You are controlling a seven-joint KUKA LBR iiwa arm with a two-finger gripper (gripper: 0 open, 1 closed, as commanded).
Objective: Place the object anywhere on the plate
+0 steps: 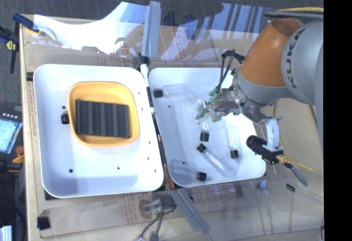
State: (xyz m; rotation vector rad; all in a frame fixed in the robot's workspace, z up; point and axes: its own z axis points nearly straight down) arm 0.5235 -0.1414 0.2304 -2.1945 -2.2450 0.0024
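1. So the plate (104,94) is that yellow-orange one sitting in the left bin (49,168), left of centre in the frame, with a dark ribbed insert (103,118) on it. Nothing from the other bin is lying on it, so I'd say the placing part isn't done.

2. All the candidate objects are over in the right bin (176,83): a bunch of clear vials with black caps. One lies near the bin's upper left (168,91), a couple sit in the middle (212,158), one is right of those (232,138), and one lies at the bottom edge (184,170).

3. The gripper (208,114) is down inside the right bin, centre-right of the frame, reaching in from the grey and orange arm (275,61). It's right on top of a clear, glinty cluster that could be another vial (204,123).

4. Honest hedge: everything there is transparent and shiny, so I can't tell whether the jaws are spread or pressed together, or whether anything is actually pinched.

5. My read: we're at the pick stage at best. A secure grab, the lift, the carry across the divider (152,119) to the left, and the drop onto the plate all look left to do.
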